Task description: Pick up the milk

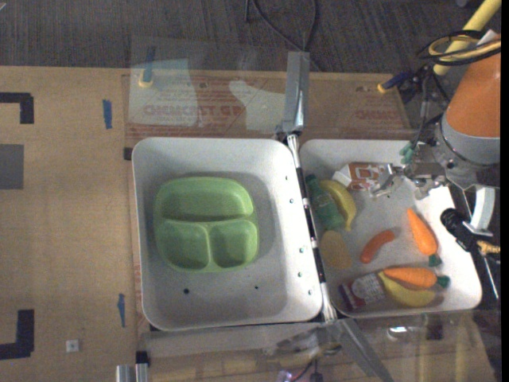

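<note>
The milk (363, 173) is a small white carton with an orange-brown print, lying on its side at the back of the right bin (469, 293). My gripper (395, 180) hangs low at the carton's right end, touching it or just short of it. The grey wrist with its orange band rises behind it at the right edge of the camera view. The arm hides part of the bin's back right corner.
Near the milk lie a green bottle (322, 205) and a banana (344, 201). Further forward are a pale yellow piece (336, 250), three carrots (376, 245) (421, 233) (413, 277), another banana (412, 296) and a small bottle (362, 289). The left bin holds a green divided plate (208, 221).
</note>
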You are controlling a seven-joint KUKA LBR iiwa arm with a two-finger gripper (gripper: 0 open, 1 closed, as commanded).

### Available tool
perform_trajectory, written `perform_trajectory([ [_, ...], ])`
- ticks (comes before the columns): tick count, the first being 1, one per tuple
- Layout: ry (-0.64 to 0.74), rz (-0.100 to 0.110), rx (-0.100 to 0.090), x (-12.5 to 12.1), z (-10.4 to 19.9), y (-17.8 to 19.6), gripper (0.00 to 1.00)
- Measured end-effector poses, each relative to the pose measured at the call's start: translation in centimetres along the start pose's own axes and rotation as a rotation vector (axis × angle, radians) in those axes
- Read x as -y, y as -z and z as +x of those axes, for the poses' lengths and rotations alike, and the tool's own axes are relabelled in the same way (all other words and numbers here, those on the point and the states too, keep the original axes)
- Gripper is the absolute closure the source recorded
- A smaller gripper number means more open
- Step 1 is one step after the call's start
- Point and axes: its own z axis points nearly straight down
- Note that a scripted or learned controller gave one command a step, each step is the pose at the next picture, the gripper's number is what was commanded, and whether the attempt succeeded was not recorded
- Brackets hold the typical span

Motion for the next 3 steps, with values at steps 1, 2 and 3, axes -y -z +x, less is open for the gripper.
perform_trajectory([
  [1,0.0,0.0,0.0,0.0,0.0,0.0,0.0],
  [2,0.154,-0.006,0.003,-7.2,1.7,-2.0,0.0],
  [3,0.267,-0.041,0.012,-10.4,-0.9,-10.0,0.0],
])
